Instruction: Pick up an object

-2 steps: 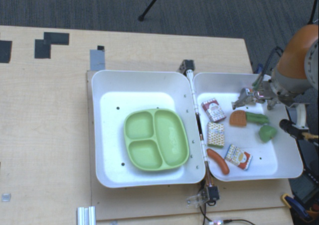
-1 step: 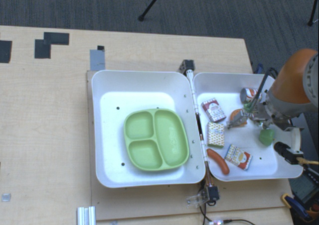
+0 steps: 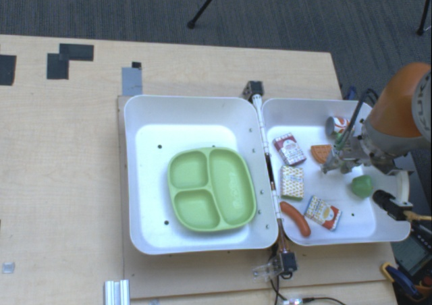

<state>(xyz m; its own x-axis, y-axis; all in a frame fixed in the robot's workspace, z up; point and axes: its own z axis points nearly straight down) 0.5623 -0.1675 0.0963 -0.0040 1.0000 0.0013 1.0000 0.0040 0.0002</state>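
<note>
The right bin [image 3: 351, 229] holds several small items: a red-and-white packet [image 3: 289, 149], an orange wedge [image 3: 321, 154], a pale checked packet [image 3: 292, 182], a red sausage [image 3: 295, 218], a small white-and-red box [image 3: 322, 212], a green round piece [image 3: 362, 186] and a silver-red item [image 3: 337, 123] at the back. My gripper [image 3: 335, 162] hangs low in this bin, just right of the orange wedge and left of the green piece. Its fingers are small and dark here.
The left bin [image 3: 145, 175] bears a light green three-compartment plate [image 3: 212, 189]. A divider rail [image 3: 265, 155] runs between the bins. The arm's grey body and orange band [image 3: 399, 104] cover the right bin's far right side.
</note>
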